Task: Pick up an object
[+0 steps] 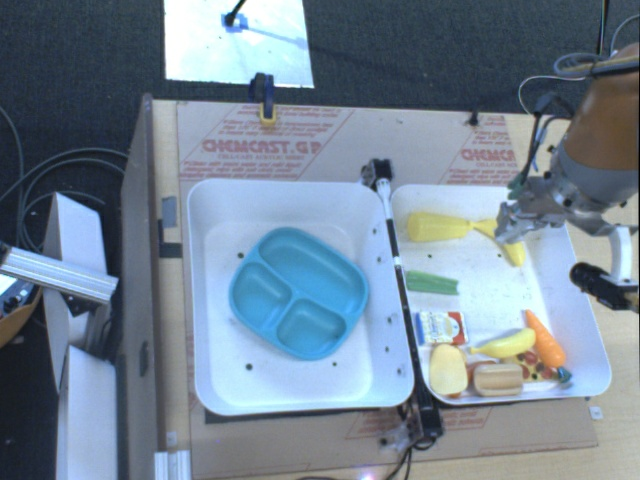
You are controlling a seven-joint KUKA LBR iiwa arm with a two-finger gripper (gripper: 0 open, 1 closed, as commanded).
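Room: dark carpet all round, cables trailing on the left, a pale sheet lying on the floor beyond the table point(330, 133).
Table: a board printed with red lettering, bearing two shallow white bins side by side.
Right bin, near edge point(590, 378): the crowded end. A tan bread-like piece point(497, 377) and a pale yellow slice point(448, 369) sit at the near rim, a banana point(507, 344) just behind them, a carrot point(546, 339) along the right wall, and a small red and white carton point(441, 326) toward the divider.
Right bin, middle: a green strip point(432, 283) lies alone close to the divider.
Right bin, far end: a yellow corn-like piece point(437, 228) lies crosswise, with a smaller yellow piece point(512, 251) beside it.
Left bin point(215, 268): a blue sectioned plate point(298, 291) sits about in the centre.
Hand point(518, 223): low over the far right part of the right bin, right above that smaller yellow piece. I can't tell from here whether it is spread or pinched, nor whether it has hold of anything.
Progress: by my reckoning nothing is lifted yet; every item looks to be resting in its bin. Left to do: get a firm grip and raise it clear.
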